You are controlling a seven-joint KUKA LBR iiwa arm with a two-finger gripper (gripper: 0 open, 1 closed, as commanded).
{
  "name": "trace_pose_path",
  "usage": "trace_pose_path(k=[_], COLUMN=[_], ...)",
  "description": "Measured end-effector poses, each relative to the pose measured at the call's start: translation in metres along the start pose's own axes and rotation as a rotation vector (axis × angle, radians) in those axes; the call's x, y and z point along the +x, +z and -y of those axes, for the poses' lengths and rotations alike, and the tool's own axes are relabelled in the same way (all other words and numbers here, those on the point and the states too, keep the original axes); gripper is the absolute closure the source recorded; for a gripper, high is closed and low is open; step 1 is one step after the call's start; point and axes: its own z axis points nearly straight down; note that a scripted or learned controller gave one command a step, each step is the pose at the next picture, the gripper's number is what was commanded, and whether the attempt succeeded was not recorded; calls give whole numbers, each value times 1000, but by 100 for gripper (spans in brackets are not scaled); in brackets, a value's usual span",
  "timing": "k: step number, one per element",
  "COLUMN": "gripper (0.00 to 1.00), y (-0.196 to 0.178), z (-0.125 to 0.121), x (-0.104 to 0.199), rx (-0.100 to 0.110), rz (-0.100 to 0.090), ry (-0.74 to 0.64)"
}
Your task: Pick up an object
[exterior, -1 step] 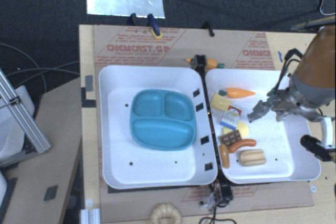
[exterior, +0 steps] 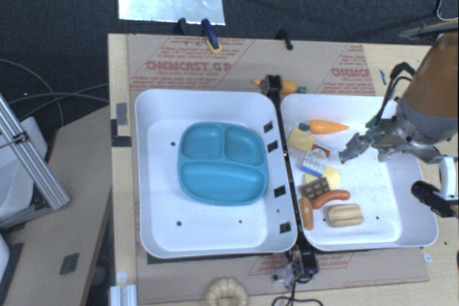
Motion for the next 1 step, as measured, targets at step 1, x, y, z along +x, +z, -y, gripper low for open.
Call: trace_pose_path(k=[1], gripper=[0], y=[43], z=[-5], x=[-1], rx=[3], rz=[0], ry=[2])
